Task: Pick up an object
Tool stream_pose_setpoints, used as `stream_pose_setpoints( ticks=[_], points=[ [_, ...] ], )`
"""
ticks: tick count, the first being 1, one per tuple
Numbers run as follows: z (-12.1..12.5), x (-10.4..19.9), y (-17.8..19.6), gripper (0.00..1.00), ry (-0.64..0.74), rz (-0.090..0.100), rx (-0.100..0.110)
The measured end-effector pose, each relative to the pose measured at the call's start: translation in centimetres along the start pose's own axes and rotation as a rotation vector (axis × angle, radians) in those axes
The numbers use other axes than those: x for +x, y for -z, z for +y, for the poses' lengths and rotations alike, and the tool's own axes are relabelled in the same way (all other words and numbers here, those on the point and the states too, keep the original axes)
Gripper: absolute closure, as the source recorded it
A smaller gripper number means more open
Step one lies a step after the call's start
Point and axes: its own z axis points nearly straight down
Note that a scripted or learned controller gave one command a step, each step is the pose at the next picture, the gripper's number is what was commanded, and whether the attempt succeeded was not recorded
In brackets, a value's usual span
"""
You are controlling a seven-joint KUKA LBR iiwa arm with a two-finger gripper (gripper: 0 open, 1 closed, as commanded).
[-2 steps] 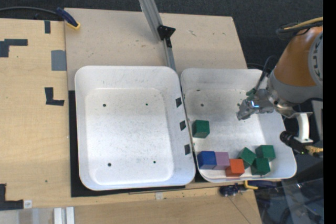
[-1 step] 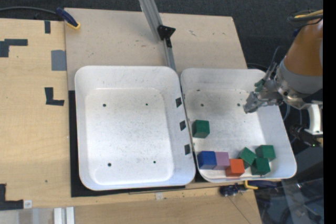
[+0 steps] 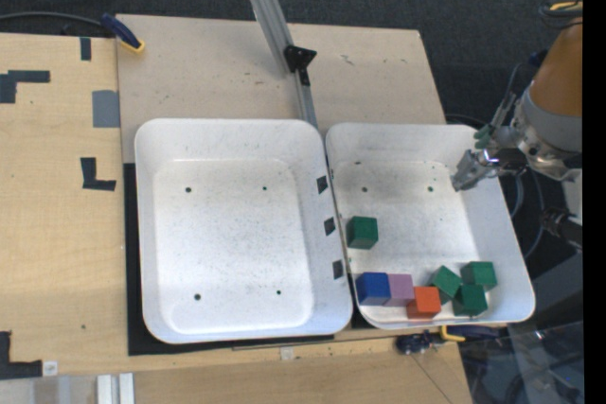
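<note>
The right bin (image 3: 398, 147) holds a lone green cube (image 3: 363, 232) near its left wall. Along its near edge lie a blue cube (image 3: 373, 288), a pale purple cube (image 3: 401, 288), an orange cube (image 3: 426, 301) and three green blocks (image 3: 467, 286). My gripper (image 3: 470, 168) hangs over the bin's far right corner, well away from the cubes, at the end of the grey arm with the orange band (image 3: 559, 80). Nothing shows between its fingers.
The left bin (image 3: 227, 227) lies beside the right one. A grey metal pole (image 3: 268, 5) slants down to the bins' shared far edge. Dark tape marks and a blue-yellow clamp (image 3: 123, 31) are on the wooden bench at left.
</note>
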Motion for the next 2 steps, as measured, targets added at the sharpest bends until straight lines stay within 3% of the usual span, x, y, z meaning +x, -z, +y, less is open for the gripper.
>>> stream_pose_setpoints(
  ticks=[2],
  points=[
    [0.5, 12.1, -0.9, 1.0, 0.005, 0.003, 0.006]
  ],
)
